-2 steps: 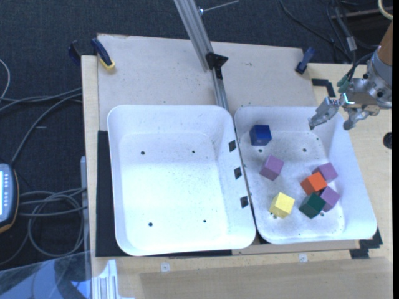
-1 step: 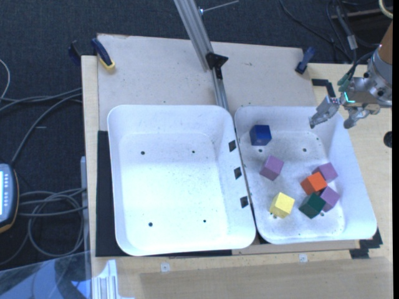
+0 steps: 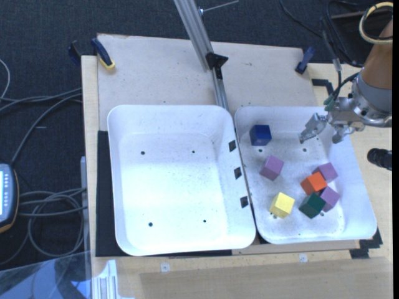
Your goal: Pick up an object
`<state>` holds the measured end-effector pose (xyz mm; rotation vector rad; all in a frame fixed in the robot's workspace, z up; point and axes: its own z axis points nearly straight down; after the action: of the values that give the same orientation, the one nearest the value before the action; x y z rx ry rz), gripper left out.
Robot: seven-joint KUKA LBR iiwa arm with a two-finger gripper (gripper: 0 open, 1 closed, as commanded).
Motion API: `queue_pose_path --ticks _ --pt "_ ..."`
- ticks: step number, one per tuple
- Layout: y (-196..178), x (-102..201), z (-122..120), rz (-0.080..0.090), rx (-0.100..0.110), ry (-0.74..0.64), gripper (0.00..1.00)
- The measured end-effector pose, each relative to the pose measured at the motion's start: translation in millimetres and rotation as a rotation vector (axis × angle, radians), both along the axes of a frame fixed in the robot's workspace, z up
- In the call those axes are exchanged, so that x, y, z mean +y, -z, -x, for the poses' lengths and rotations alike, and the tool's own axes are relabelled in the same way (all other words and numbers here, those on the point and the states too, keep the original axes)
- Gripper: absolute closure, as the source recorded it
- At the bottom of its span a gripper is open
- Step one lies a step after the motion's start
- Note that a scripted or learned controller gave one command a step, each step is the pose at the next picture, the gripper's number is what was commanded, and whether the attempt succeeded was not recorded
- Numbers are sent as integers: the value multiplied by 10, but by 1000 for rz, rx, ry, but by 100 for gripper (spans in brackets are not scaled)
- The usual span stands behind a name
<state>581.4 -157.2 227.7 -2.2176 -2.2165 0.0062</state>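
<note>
**Hand hovering over the right bin, nothing in it**

We are seeing the hand (image 3: 323,129) hanging above the upper right part of the right bin (image 3: 355,185), its two fingers standing apart with nothing between them. Nearest to it, the blue cube (image 3: 260,134) is sitting to its left, near the bin's upper left corner. Further down, a purple cube (image 3: 272,167) is lying apart by itself. At the lower right we are noting a tight cluster: an orange cube (image 3: 313,182), a green cube (image 3: 312,205) and two more purple cubes (image 3: 328,172), all touching or nearly so. A yellow cube (image 3: 282,204) is resting just left of that cluster. The left bin (image 3: 118,167) is lying alongside on the tabletop (image 3: 156,67).
</note>
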Motion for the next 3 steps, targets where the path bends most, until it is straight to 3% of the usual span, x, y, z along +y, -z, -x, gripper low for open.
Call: queue_pose_path --ticks 2,3 --pt "1039 12 1 0 -6 1 0" --pt "901 11 -15 2 -12 -1 100"
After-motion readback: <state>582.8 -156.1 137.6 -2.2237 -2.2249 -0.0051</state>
